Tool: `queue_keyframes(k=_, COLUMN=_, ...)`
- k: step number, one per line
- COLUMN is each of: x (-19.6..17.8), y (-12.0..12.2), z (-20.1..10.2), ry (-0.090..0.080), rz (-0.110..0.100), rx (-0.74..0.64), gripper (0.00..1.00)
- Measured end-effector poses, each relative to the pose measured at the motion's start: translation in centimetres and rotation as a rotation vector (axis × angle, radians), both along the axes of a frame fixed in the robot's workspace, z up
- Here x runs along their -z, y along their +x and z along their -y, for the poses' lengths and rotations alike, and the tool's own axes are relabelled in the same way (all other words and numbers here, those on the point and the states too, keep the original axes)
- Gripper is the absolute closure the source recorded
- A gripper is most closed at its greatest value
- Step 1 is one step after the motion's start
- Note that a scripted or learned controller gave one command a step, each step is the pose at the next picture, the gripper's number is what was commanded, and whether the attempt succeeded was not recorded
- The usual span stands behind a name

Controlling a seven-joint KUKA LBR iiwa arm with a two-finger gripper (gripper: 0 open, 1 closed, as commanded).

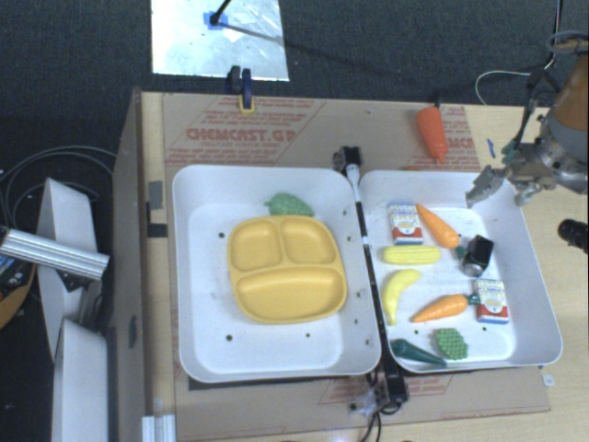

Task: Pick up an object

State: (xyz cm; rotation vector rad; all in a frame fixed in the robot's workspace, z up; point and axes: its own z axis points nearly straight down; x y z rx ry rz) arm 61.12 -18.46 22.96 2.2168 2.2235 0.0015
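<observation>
My jaws [502, 180] hung over the right white bin's [543, 316] far edge, spread unreadable. Risk: crowded plastic orange carrot [437, 226] could slip sideways.

Dark carpet [74, 63] covers the floor beyond the counter [386, 118], well left of the claw [502, 184]. A shiny sheet [219, 26], perhaps foil, lies there.

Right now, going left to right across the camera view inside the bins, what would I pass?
Yellow divided plate → banana → dark black cylinder → juice carton, with the pincer at the right bin's far corner.
</observation>
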Motion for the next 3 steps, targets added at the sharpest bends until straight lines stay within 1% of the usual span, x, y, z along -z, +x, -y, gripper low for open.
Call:
queue_keyframes(k=1, x=5.0, y=3.0, z=-2.7, ry=0.001, rz=-0.001, rx=-0.002, gripper=0.0)
queue_keyframes(k=2, x=13.9, y=4.4, z=-4.8, ry=-0.001, rz=0.008, rx=-0.002, gripper=0.0)
queue_keyframes(k=3, x=12.7, y=4.7, z=-5.0, ry=0.0, rz=0.016, rx=-0.007, gripper=1.0)
